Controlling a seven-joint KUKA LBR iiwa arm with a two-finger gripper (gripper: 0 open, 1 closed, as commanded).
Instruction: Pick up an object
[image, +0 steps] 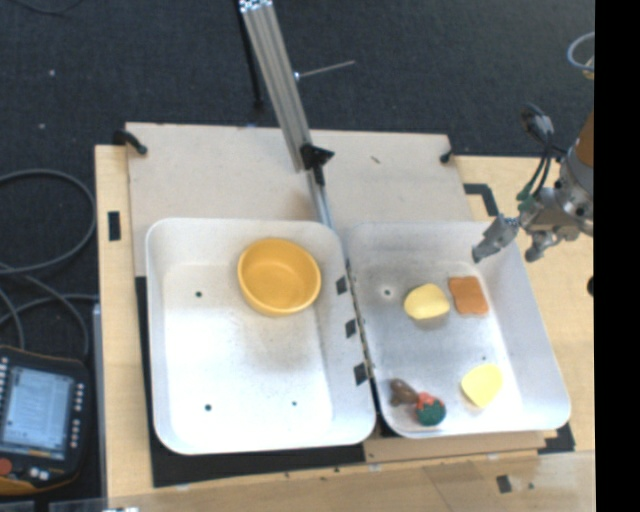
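Dark carpet surrounds a pale wooden bench (115, 300) that carries two shallow white bins side by side, with a slanted metal rail (285, 95) running down to the seam between them. At the upper right corner of the right bin (520, 330) hangs the gripper (510, 244), its two fingers spread apart with bare air between them, so it has hold of nothing.

The nearest candidates lie below and to the left of the gripper in the picture. An orange block (468, 296) sits closest, just down from the fingers, with its longer side running roughly up and down the frame. Touching distance to its left is a pale yellow lump (427, 302), rounded and lying wider than tall. My guess is that the orange block is the easiest reach, since the gripper would only need to drop and shift slightly inward.

Further toward the near edge of the same bin rests a yellow wedge (482, 385), and at the near left corner a small cluster of a brown piece (403, 392) and a red and green toy (430, 409), close together.

The left bin (180, 400) holds a single yellow bowl (279, 276), upright, near its far edge, well apart from the gripper
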